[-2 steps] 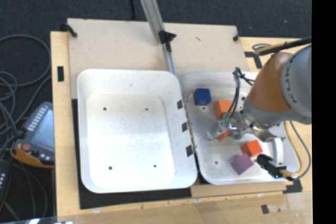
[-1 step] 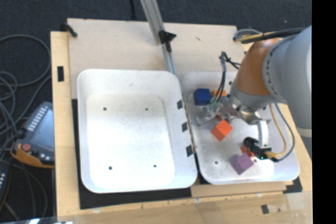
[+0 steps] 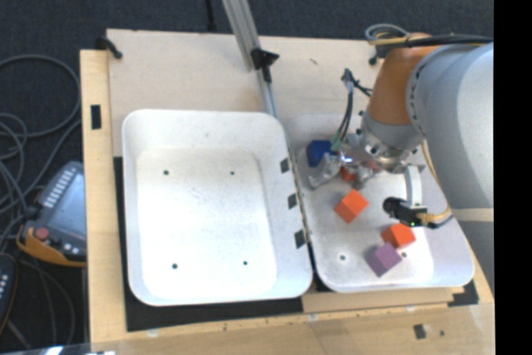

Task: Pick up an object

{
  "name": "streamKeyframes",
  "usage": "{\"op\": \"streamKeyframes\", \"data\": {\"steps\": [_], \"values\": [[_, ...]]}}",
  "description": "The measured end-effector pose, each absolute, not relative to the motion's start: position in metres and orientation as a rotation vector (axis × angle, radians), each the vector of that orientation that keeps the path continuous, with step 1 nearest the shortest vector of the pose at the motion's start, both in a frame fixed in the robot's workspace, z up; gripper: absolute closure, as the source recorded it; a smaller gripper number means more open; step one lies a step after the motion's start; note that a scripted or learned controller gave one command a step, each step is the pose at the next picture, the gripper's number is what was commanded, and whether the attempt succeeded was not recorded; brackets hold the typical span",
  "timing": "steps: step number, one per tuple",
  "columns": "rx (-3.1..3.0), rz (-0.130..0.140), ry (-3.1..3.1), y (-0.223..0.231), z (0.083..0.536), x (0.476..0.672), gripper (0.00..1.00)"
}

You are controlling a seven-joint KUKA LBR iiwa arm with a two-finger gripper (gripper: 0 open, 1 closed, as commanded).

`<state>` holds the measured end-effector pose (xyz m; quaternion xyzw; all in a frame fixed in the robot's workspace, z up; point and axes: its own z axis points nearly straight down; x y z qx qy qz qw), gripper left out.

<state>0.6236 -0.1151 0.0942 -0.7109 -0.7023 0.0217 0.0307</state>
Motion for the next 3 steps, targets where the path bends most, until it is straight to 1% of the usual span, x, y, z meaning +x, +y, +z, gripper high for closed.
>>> {"op": "streamKeyframes", "data": {"steps": [1, 2, 3], "values": [[-2.221, 0.024, -2.204, -0.109, 0.096, 0.651, 0.00], [-2.223, 0.005, -2.218, -0.108, 0.097, 0.600, 0.00], [-2.225, 0.001, -2.220, -0.095, 0.098, 0.544, 0.00]]}}
